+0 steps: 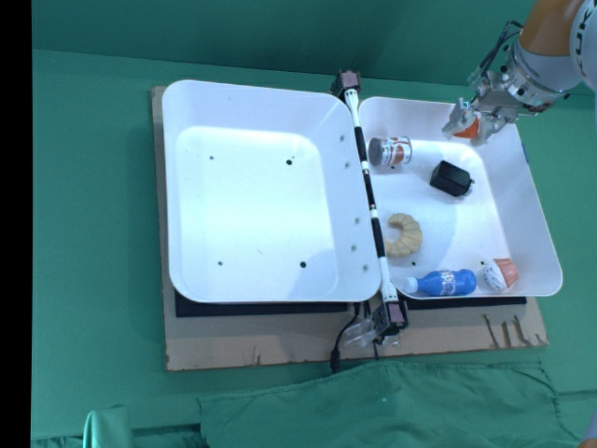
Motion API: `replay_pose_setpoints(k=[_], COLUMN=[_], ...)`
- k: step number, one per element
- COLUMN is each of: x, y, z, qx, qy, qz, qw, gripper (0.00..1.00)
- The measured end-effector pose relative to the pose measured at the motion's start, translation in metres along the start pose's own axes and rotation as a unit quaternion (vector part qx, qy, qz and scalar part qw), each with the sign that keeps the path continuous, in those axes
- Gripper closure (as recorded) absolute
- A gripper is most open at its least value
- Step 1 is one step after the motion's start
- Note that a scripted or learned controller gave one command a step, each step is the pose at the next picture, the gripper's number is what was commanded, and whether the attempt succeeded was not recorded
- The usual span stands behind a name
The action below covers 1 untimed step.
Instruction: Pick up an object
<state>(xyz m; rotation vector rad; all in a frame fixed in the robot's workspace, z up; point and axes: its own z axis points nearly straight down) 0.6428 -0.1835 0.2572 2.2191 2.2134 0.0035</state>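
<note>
My gripper hangs over the far part of the right bin, close to its back rim. A small orange object sits between the fingertips, and the gripper is shut on it. Below in the same bin lie a red-and-white can on its side, a black box, a tan ring-shaped pastry, a blue bottle and a small orange-and-white object.
The left bin sits beside the right one, with a black-and-white divider rod along the shared edge. Both bins rest on a cardboard sheet on green cloth. The arm comes in from the upper right.
</note>
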Motion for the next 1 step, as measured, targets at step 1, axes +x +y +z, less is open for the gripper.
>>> replay_pose_setpoints(k=[1], x=[-0.0033], y=[0.0066], z=[-0.0644], qx=[-0.001], qy=[0.0], qz=[0.0], qw=[1.0], gripper=[1.0])
